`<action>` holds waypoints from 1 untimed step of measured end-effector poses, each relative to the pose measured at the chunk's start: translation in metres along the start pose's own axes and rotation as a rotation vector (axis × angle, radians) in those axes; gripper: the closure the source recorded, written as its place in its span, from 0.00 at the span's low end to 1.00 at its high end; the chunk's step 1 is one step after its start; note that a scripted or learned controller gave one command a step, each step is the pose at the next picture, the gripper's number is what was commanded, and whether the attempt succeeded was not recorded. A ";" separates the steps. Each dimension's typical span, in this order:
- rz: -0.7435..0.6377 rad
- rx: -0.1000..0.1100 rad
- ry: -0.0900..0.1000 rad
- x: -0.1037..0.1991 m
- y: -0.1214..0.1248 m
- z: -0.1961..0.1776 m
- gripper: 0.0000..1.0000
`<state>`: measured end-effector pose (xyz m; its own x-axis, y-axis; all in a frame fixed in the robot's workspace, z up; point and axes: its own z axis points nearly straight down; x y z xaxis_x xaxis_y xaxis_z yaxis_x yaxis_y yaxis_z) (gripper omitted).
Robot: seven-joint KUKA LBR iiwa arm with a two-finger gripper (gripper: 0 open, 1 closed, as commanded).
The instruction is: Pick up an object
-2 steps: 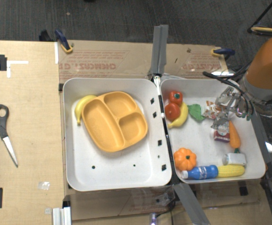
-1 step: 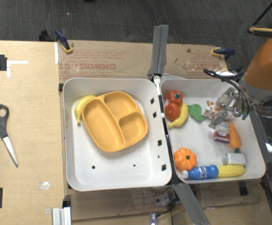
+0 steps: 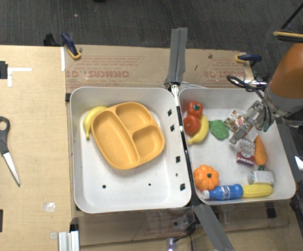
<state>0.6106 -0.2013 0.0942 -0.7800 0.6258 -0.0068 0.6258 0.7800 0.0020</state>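
Grey two-finger gripper (image 3: 244, 131) was poised low in right white bin (image 3: 286, 163); finger state could not be told. Small printed packet (image 3: 235, 120) beside it judged best approached vertically, orange carrot (image 3: 259, 150) avoided.

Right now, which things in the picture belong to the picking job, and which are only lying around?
Belong to the job:
two-finger gripper
right white bin
small orange pumpkin
red tomato
yellow corn cob
orange carrot

Just lying about:
grey-handled scissors on the bench
blue clamp
yellow divided plate in the left bin
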 end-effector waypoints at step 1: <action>-0.003 0.000 -0.006 -0.001 0.001 -0.011 1.00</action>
<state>0.6121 -0.2012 0.1050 -0.7820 0.6232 -0.0124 0.6232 0.7820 0.0021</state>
